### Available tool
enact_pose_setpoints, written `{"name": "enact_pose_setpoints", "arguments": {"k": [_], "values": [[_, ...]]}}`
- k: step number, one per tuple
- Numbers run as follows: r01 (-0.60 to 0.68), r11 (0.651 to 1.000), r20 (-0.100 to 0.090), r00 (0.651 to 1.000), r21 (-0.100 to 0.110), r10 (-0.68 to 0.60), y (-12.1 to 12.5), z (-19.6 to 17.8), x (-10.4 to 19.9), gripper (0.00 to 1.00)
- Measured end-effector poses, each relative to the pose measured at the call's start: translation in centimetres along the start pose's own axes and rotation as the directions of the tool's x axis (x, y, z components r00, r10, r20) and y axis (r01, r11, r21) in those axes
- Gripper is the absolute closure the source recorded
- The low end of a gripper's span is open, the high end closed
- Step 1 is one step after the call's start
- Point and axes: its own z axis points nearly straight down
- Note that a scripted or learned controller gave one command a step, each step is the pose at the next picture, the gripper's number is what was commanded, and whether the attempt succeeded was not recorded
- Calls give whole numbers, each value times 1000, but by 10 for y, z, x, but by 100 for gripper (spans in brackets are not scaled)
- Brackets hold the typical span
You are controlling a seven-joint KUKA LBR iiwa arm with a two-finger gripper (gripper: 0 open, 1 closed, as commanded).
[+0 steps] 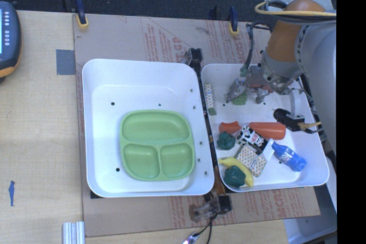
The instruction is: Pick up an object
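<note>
Objects for picking are heaped in the right bin (320, 175): an orange carrot-like piece (266, 130), a blue bottle (289, 157), a yellow banana (235, 167) touching a dark green lump (234, 177), and a black-and-white patterned item (252, 138). A green divided plate (156, 145) is seen in the left bin (97, 100). The gripper (247, 90) is lowered over the far part of the right bin, just above a small green piece (239, 100); whether anything is clamped cannot be told.
</note>
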Motion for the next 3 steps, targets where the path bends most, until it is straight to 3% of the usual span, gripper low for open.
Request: {"name": "enact_pose_setpoints", "arguments": {"k": [1, 2, 3], "values": [[6, 999, 5, 1000, -32, -6, 5, -16, -1, 100], [9, 999, 3, 1000, -43, -9, -31, -111, 48, 100], [6, 999, 4, 1000, -35, -6, -32, -104, 46, 0]]}}
